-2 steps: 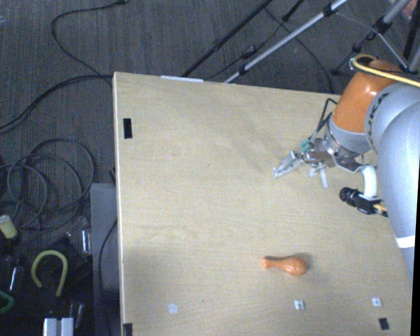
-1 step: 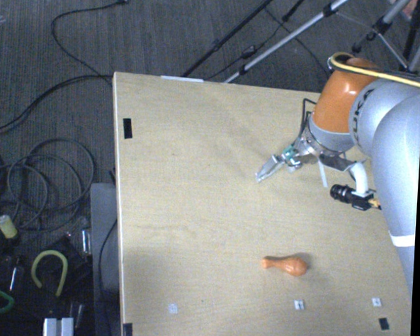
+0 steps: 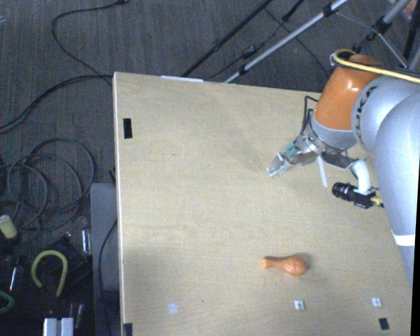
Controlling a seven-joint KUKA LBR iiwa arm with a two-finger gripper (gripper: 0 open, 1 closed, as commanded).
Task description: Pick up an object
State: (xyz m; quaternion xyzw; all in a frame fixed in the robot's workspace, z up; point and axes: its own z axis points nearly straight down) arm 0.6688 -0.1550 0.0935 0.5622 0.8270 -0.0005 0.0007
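1. tan wooden board (image 3: 194, 198) fills most of the view, flat and slanted, left edge running down past the floor clutter, top edge across the upper middle.
2. grey arm (image 3: 402, 154) comes in from the right, over the board's upper right; orange band (image 3: 342, 97) sits above the wrist.
3. dark carpet floor (image 3: 54, 40) lies left of and above the board, with black cables (image 3: 40, 167) looped on it at the left and thin metal stand legs (image 3: 289, 34) crossing at the top.
4. gripper (image 3: 277, 166) sticks out from the wrist toward the left and down, tip over bare board in the upper right part. fingers look close together, nothing visible between them; too small and blurred to say for sure, so cannot tell how far open.
5. small black cylinder part (image 3: 352, 194) hangs off the wrist just right of the gripper, below the orange band.
6. orange pear-shaped object (image 3: 288, 264) lies on its side on the board, lower right, narrow end pointing left. it's well apart from the gripper, below it, touching nothing but the board.
7. yellow-green hook-shaped thing (image 3: 48, 267) on the floor at bottom left, near other small bits of clutter.
8. black mark (image 3: 127, 128) near the board's left edge, upper part.
9. small pale square marks (image 3: 299, 304) on the board near the bottom right, below the orange object.
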